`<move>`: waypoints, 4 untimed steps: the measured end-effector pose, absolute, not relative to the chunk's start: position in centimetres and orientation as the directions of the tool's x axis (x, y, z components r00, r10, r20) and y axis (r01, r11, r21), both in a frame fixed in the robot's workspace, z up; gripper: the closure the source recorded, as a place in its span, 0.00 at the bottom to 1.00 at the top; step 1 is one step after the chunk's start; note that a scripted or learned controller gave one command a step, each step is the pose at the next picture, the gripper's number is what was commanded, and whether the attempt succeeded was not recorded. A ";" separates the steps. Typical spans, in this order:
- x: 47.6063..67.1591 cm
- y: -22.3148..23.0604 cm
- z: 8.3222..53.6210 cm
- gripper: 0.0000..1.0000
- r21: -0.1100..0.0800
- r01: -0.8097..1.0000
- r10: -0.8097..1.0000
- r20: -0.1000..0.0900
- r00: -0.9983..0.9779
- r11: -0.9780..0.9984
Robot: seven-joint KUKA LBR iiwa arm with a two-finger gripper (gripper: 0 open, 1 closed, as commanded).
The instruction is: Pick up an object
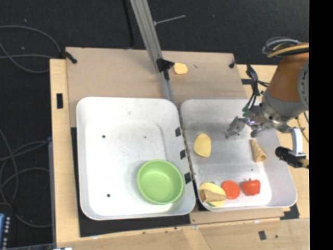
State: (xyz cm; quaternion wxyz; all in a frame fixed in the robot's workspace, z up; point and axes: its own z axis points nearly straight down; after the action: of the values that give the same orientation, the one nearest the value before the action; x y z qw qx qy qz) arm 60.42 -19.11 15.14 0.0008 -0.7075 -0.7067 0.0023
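Note:
My gripper (244,128) hangs over the upper right part of the right bin (218,113), its two fingers spread open with nothing between them. A tan cone-shaped piece (258,150) lies just below its right finger. A yellow rounded object (203,145) rests to the lower left of the gripper, near the bin's left wall. Along the front of the bin sit a yellow and tan item (212,194), a red-orange ball (230,189) and a red pepper-like object (251,187).
The left bin (104,119) holds a green bowl (160,181) at its front right corner. A small yellow piece (180,69) lies on the bench behind the bins, beside a slanted metal pole (148,30). Cables hang by the arm's wrist (286,85).

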 end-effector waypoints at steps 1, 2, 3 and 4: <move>60.3 -19.3 9.9 0.00 -0.004 1.000 1.000 -0.003 0.003 -0.003; 60.5 -19.3 11.3 1.00 0.005 1.000 1.000 -0.002 0.006 -0.006; 60.8 -20.3 17.3 1.00 0.007 1.000 1.000 -0.002 0.002 -0.002; 61.0 -20.4 22.8 1.00 0.008 1.000 1.000 -0.002 -0.003 0.003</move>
State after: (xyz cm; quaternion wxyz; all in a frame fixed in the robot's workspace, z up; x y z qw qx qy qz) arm 60.98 -20.43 22.80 -0.0035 -0.7061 -0.7081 -0.0020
